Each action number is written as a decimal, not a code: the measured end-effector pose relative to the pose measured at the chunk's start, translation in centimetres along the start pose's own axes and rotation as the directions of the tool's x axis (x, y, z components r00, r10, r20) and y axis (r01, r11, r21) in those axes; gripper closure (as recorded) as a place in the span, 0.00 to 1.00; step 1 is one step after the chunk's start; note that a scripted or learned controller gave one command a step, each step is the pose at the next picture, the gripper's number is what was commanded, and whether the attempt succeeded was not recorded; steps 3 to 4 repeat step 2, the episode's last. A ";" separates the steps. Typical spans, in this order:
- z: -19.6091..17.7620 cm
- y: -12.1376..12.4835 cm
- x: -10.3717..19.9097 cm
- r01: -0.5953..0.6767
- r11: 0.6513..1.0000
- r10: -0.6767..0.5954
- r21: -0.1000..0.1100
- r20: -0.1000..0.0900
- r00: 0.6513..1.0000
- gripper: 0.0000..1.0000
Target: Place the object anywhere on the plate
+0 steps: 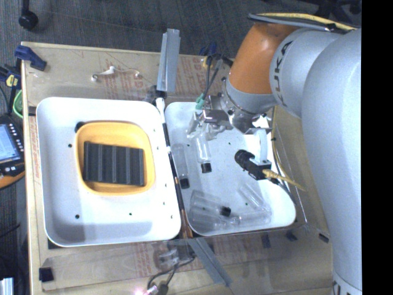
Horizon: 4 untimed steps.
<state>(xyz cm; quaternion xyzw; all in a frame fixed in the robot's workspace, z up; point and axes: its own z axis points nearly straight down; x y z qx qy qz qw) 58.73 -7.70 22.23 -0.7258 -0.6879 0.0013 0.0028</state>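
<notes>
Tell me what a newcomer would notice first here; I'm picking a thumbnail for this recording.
The big grey arm with its orange band fills the right side, its gripper hanging over the right bin. In the left bin lies a yellow plate with a dark ridged centre.

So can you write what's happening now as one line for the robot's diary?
claw: low over right bin | plate: yellow, dark ridged centre, in left bin | placement: not yet done
</notes>
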 end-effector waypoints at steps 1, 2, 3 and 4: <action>3.2 1.1 5.3 0.120 0.993 -0.120 0.001 0.002 0.993 1.00; 3.2 1.1 5.3 0.120 0.993 -0.120 0.001 0.002 0.993 0.00; 3.2 1.1 5.3 0.120 0.993 -0.120 0.001 0.002 0.993 0.00; 3.2 1.1 5.3 0.120 0.993 -0.120 0.001 0.002 0.993 0.00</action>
